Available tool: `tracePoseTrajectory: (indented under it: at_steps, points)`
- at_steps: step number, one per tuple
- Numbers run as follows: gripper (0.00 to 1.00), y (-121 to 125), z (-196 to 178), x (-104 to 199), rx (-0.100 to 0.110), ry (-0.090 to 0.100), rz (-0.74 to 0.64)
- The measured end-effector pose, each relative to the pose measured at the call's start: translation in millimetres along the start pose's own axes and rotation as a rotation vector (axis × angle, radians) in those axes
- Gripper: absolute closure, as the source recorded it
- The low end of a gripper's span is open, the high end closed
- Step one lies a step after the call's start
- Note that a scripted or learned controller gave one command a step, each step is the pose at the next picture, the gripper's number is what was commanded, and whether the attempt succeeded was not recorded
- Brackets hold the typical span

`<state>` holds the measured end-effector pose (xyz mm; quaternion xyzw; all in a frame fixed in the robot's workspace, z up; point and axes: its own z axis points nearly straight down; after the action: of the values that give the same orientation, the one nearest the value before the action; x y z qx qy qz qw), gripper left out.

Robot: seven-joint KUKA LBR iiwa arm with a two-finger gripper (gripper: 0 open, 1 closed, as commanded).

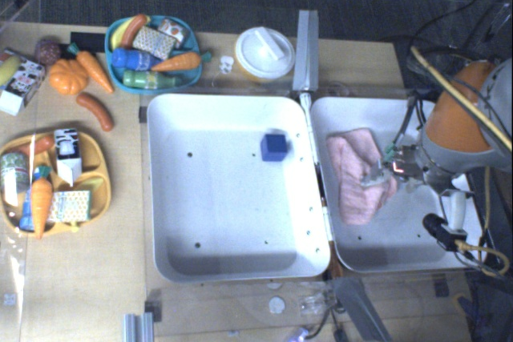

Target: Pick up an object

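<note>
Your gripper presses into the soft, crumpled pink cloth in the right bin; finger state unclear. A small blue cube sits in the left bin.

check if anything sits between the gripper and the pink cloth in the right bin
Nothing visible does. The gripper is right at the pink cloth's right edge in the right bin.

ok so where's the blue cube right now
The blue cube sits in the left bin, in the upper right part of its floor near the divider, apart from the pink cloth in the right bin.
</note>
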<state>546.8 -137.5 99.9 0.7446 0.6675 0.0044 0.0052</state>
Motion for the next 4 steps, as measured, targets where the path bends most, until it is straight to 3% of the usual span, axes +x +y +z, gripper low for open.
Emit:
tracePoseTrajectory:
  at_steps: [1, 2, 3, 4]
  points:
    - [0.0, 4, 7, 8, -0.005, 0.0, 0.068]
    - [0.0, 37, 7, 20, -0.006, -0.002, -0.203]
    - [0.0, 55, 7, 47, -0.007, -0.003, -0.367]
    - [0.0, 65, 7, 33, -0.005, 0.001, -0.423]
